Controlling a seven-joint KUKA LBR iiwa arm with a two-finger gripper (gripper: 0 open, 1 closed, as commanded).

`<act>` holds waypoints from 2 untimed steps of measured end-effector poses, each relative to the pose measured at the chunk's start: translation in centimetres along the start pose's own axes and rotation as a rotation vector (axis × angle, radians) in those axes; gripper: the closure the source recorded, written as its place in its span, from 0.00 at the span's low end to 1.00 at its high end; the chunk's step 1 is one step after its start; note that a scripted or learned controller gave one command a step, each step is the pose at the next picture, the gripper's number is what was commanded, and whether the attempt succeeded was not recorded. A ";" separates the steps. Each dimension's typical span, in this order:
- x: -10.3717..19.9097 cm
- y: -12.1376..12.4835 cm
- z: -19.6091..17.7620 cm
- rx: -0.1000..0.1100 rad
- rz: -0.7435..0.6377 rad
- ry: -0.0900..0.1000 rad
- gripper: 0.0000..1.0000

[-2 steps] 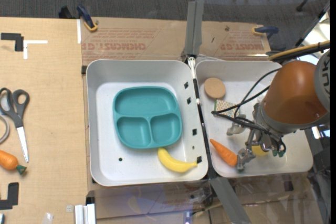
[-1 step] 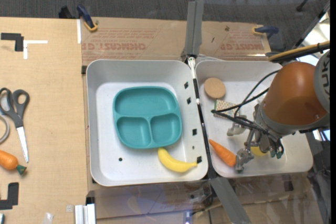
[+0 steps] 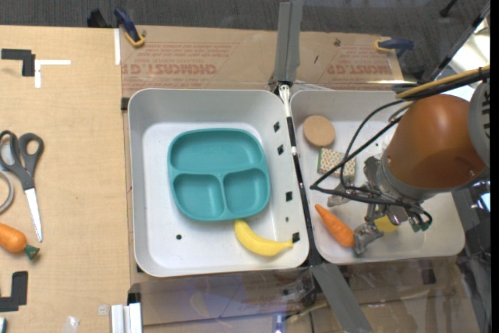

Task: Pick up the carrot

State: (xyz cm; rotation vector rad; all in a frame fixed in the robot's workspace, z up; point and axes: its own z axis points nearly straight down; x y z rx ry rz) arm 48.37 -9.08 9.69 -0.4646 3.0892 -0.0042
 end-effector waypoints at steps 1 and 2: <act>-0.1 -0.9 0.2 0.000 0.237 0.012 0.00; -0.2 -1.1 0.2 -0.002 0.241 0.013 0.00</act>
